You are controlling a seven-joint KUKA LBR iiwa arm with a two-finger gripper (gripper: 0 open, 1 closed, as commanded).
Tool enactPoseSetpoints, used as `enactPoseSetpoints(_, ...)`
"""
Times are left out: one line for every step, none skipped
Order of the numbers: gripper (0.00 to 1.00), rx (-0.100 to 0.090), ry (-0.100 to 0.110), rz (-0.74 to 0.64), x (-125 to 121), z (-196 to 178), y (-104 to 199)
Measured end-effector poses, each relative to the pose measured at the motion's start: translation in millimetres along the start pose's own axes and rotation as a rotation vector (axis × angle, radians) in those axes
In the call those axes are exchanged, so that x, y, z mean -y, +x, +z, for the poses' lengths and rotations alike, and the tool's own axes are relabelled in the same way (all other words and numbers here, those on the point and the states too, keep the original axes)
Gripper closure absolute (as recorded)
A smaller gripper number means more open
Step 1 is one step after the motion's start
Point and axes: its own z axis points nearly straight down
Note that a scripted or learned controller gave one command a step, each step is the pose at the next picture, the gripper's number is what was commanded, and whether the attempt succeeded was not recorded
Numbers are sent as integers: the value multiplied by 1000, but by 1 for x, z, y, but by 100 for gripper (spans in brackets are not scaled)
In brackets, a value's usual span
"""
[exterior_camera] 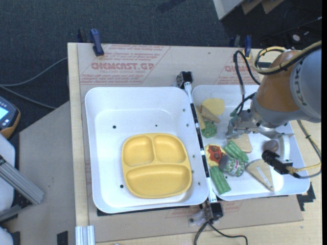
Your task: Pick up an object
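Two white bins (102,137) on a cardboard-topped bench (127,65), dark carpet (76,9) around.

Left bin (102,116): yellow divided plate (156,165) near its front edge. Right bin (294,185): mixed toy food; gripper (239,129) lowered near its centre.

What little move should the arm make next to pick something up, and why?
Probably lower straight down. The tool hovers over the right bin, above the toy food pile: green pieces lie just below it, and nothing sits between its tips yet.
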Motion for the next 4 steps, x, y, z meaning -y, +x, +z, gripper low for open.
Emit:
enactPoseSetpoints(0, -1, 2, 0, 0, 1, 0)
enactPoseSetpoints(0, -4, -2, 0, 40, 9, -11)
enactPoseSetpoints(0, 0, 4, -4, -6, 11, 16)
enactPoseSetpoints(0, -3, 1, -1, 23, 10, 8)
